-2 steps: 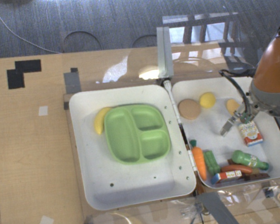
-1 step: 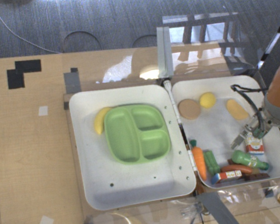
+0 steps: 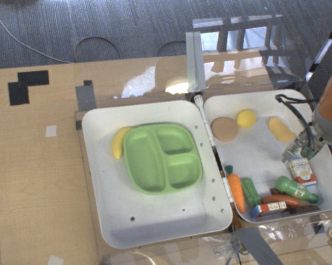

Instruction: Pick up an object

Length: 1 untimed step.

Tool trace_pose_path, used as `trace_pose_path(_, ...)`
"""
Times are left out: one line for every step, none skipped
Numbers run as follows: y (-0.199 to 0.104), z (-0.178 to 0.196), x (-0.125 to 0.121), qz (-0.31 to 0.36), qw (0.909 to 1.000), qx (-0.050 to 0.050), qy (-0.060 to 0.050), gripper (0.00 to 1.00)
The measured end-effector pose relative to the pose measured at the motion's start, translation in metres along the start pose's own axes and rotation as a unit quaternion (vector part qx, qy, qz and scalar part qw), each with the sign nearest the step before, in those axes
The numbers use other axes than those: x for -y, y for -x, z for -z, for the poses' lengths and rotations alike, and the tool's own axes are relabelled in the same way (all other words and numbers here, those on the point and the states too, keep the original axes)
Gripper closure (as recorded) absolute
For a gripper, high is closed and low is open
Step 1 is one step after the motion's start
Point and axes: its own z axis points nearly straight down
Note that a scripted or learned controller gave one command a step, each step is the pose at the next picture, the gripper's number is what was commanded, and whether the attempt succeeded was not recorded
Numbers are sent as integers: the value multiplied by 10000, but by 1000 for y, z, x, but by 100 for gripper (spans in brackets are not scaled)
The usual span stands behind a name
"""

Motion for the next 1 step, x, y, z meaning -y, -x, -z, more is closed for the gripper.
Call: trace_pose_path(-48,82,-2,-1030,9946,-78,-59,100)
